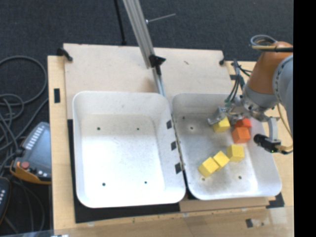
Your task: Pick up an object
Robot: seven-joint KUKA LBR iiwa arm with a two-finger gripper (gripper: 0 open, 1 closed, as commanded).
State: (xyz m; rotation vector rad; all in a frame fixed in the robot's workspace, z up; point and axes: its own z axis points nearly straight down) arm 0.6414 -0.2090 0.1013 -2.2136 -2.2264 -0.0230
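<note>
The right bin (261, 181) holds several blocks. One yellow block (221, 125) lies at the upper middle, directly under my gripper (223, 116), which hangs low over it at the end of the grey arm with its orange band (269, 70). An orange block (241, 132) sits just to the right of that yellow one, touching or nearly touching it. Three more yellow blocks (236, 152) (221, 159) (208, 167) form a slanted row lower in the bin. Whether the gripper touches the upper yellow block is unclear.
The left bin (84, 107) stands beside the right one. A slanted aluminium post (140, 28) rises from the bench behind the bins. Cables (15, 102) and a pendant (34, 152) lie on the floor to the left.
</note>
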